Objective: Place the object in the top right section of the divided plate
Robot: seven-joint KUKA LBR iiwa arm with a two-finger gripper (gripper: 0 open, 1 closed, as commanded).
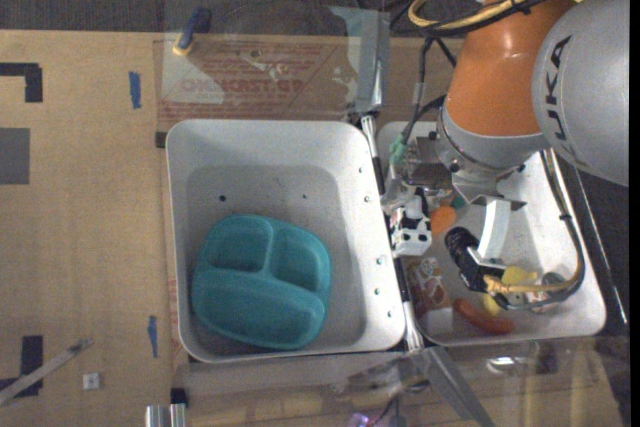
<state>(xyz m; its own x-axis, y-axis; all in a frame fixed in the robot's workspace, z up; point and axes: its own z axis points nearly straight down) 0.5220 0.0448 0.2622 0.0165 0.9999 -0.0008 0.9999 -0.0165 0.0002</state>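
Observation:
A teal divided plate (262, 281) with three sections lies in the left white bin (200, 155), toward its front left. My gripper (430, 198) hangs below the orange-banded wrist, low over the left part of the right bin (590, 300). The wrist hides most of it. Right beneath it sit a black-and-white toy (410, 233) and a small orange object (442, 218). Whether anything is gripped cannot be made out.
The right bin also holds a red object (485, 317), a yellow piece (507, 279), a printed packet (431, 285) and a green item (398, 152) near its back left corner. A black and yellow cable loops over that bin. The bins' shared wall runs between gripper and plate.

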